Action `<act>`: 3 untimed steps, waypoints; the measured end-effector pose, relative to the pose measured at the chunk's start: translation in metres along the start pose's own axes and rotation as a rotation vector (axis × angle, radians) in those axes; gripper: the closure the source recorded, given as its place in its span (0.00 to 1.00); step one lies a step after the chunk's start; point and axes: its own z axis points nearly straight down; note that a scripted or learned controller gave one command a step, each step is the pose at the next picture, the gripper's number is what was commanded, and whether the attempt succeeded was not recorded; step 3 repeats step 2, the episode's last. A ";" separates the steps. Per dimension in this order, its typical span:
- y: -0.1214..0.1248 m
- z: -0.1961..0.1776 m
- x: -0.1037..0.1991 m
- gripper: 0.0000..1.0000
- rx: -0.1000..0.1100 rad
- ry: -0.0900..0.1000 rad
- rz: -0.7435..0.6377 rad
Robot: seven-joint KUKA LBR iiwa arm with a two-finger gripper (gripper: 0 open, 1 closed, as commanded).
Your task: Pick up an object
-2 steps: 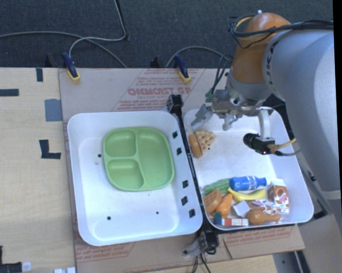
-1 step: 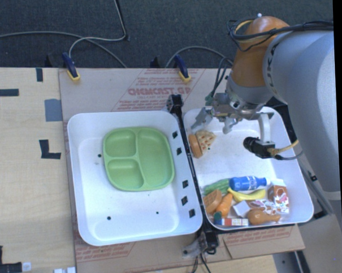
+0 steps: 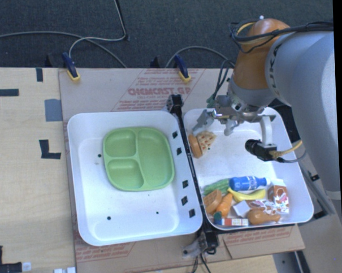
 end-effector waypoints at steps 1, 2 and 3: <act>0.007 0.098 -0.043 0.00 -0.003 -0.001 0.000; 0.007 0.088 -0.043 1.00 -0.004 -0.001 -0.001; 0.007 0.088 -0.043 1.00 -0.004 -0.001 -0.001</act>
